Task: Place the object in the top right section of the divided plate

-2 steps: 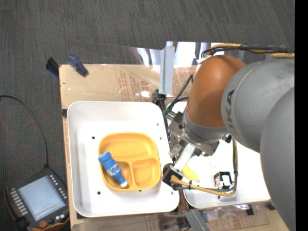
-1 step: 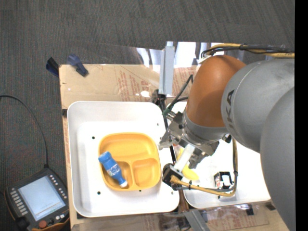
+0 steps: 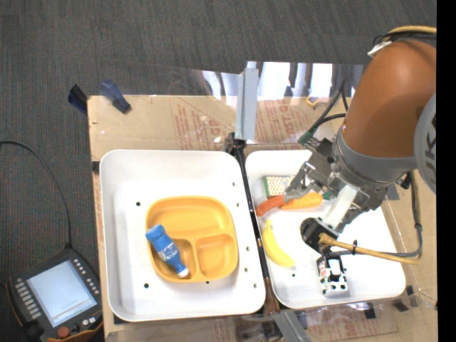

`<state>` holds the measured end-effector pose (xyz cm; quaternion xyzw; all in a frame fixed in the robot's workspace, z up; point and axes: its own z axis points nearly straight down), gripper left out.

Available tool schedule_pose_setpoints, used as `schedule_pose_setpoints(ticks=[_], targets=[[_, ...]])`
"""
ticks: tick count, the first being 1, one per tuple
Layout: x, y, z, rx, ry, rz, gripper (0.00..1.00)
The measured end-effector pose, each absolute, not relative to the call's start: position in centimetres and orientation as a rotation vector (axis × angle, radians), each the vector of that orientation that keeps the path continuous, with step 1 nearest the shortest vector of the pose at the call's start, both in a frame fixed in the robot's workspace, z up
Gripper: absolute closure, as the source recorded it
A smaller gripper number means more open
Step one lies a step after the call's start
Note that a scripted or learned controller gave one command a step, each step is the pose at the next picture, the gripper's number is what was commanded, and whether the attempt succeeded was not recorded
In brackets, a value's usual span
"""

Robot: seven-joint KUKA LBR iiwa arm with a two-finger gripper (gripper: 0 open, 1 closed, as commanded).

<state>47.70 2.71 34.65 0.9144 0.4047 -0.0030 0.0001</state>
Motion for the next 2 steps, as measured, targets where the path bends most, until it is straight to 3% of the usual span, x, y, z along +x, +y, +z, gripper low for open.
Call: schedule_pose_setpoints(ticks=[2], targets=[[47.4, -10.6, 15.6, 3.121, 0.397, -0.014, 0.00]])
